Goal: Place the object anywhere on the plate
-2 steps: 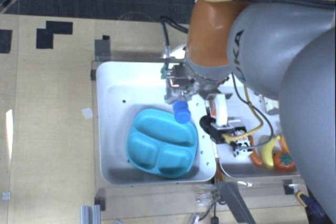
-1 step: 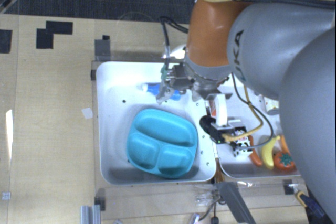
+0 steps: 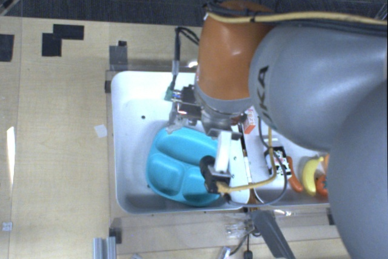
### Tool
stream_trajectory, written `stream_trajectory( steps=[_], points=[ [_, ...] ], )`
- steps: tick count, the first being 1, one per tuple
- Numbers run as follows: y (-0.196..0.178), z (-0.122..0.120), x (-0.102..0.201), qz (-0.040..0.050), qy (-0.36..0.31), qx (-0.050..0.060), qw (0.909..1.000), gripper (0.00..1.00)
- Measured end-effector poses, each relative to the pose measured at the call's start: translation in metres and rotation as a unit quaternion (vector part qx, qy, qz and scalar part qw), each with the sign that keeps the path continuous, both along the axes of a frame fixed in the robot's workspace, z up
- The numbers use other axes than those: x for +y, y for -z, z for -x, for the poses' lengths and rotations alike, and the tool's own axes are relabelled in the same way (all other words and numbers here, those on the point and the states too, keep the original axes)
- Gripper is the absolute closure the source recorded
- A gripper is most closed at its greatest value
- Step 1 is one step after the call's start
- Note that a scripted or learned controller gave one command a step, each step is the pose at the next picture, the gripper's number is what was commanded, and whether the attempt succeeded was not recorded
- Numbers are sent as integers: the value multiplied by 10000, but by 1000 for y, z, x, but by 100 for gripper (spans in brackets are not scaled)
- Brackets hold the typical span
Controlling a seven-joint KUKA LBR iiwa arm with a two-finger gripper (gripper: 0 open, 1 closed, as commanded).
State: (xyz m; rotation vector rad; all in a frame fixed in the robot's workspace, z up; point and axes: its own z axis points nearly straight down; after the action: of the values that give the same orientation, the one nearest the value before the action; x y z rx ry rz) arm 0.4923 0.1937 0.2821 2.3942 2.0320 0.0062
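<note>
Hovering above the blue plate (image 3: 173, 167) in the left bin (image 3: 130, 130), my pincer (image 3: 182, 115) is largely masked by my wrist: open or closed, I cannot tell. Plate's visible part bare; yellow object (image 3: 310, 174) lies off right, unplaced.

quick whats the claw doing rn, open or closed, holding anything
The claw: cannot be told whether it is open or closed, or holding anything; it is over the blue plate.
</note>
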Motion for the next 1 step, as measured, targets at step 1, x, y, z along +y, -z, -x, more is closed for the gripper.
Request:
stream_trajectory(
  steps=[1],
  points=[
    [-10,-1,1,1,-56,-11,10000,100]
  ],
)
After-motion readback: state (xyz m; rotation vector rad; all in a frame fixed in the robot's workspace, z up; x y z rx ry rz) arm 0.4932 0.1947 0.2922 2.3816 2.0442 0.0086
